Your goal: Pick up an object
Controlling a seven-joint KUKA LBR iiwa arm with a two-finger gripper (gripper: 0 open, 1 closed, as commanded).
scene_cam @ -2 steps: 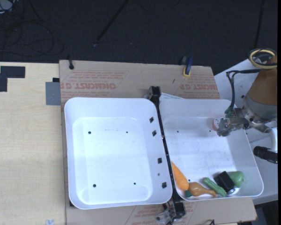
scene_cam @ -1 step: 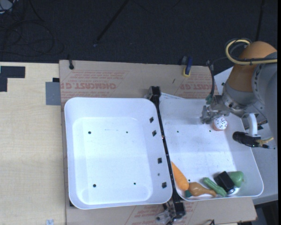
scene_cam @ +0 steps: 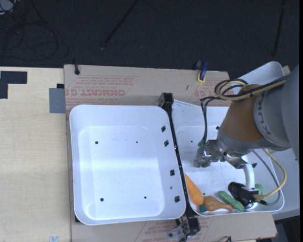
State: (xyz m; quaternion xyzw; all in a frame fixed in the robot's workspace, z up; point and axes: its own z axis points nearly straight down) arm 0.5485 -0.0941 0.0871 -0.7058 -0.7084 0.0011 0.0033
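Note:
My gripper [scene_cam: 203,157] hangs low over the middle of the right bin [scene_cam: 192,131], reaching in from the right under the orange-banded wrist. Nothing shows between it and the white floor beneath. An orange carrot-shaped thing [scene_cam: 193,188] lies along the bin's front left wall, a little in front of the gripper. A tan piece [scene_cam: 212,203] and a green piece [scene_cam: 232,200] lie in the front corner, to the gripper's front right.
The left bin [scene_cam: 81,135] sits beside the right one, with a black divider rail [scene_cam: 172,150] between them. Both rest on a cardboard sheet [scene_cam: 116,84]. The arm's grey body covers the right bin's right side.

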